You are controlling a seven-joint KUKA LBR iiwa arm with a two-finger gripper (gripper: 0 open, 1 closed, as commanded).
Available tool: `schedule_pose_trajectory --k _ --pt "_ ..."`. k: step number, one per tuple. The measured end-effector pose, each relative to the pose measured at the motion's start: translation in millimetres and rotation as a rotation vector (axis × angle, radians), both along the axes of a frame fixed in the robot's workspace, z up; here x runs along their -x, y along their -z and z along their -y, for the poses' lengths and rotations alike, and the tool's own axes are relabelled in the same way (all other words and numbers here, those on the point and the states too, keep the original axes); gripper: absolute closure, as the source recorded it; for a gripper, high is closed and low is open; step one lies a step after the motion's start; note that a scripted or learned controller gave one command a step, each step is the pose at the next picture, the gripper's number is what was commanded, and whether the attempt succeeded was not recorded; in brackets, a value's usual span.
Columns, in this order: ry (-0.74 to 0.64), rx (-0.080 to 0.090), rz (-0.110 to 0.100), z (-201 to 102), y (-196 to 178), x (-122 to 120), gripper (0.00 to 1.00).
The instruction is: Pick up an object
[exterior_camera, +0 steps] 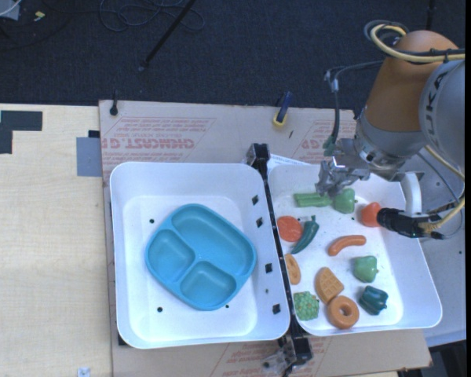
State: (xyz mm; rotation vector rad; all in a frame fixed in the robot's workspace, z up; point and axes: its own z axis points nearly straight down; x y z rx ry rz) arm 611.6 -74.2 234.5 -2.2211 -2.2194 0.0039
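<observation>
My gripper (332,181) hangs low over the back of the right bin (424,289), at the end of the grey arm. Directly below and in front of it lie a flat green piece (309,200) and a rounded light green item (345,203); whether it touches either is unclear. Beside them to the right is a small orange-red piece (369,214). Further forward lie a red tomato (288,228), a dark green chili (304,236), an orange sausage (346,244), a green pepper (365,269), a teal pepper (374,298), a donut (344,312) and broccoli (305,305).
The left bin (133,210) holds a blue divided plate (200,255). A black divider (271,242) runs between the bins. The arm's body and cables (412,220) overhang the right bin's back right corner. A blue and yellow clip (282,110) sits on the cardboard behind.
</observation>
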Motion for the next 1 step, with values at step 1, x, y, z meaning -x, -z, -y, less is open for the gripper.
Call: schedule_pose_trajectory --k 1 --pt "-0.001 -0.001 -0.003 -7.0 18.3 0.3 1.0"
